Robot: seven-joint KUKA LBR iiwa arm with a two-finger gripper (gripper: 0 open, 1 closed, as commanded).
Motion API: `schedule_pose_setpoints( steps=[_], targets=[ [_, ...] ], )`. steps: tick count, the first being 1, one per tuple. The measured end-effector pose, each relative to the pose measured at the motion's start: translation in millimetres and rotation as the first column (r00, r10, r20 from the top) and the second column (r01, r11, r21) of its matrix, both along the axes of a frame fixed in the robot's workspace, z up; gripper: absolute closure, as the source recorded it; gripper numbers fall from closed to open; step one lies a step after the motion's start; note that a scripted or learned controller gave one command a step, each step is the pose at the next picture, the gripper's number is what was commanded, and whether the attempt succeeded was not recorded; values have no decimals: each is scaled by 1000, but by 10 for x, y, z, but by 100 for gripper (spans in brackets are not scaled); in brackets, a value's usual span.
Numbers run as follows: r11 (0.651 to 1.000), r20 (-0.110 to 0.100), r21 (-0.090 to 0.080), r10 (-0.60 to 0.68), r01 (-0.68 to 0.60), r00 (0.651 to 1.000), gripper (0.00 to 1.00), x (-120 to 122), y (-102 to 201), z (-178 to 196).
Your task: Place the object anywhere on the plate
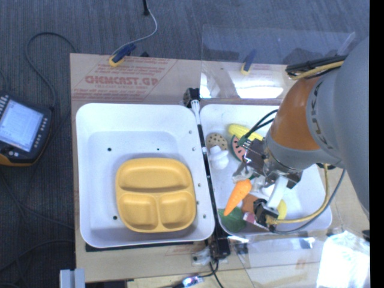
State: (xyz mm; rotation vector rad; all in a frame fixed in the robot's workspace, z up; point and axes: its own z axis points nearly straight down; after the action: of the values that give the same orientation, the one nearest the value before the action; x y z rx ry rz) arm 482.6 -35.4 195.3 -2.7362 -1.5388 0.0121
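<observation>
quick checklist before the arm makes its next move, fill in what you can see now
1. Plate sits flat in the left bin: ok.
2. Plate compartments free to take an object: ok.
3. Gripper is over the right bin, among the toys: ok.
4. Object held between the fingers: cannot tell.
5. Carrot lies close beside the gripper, reachable: ok.
6. Cable looping by the wrist clear of toys: cannot tell.

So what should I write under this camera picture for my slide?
Grey robot arm's gripper hovers over toy food, including an orange plastic carrot, in the right white bin; yellow three-compartment plate waits in the left white bin.
</observation>
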Motion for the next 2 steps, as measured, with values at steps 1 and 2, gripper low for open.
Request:
schedule_pose_setpoints(
  steps=[1, 2],
  targets=[
    [980, 13, -2, 198, -198, 980, 100, 25, 119, 1262],
    [949, 16, -7, 315, -315, 949, 100, 370, -299, 2774]
  ],
)
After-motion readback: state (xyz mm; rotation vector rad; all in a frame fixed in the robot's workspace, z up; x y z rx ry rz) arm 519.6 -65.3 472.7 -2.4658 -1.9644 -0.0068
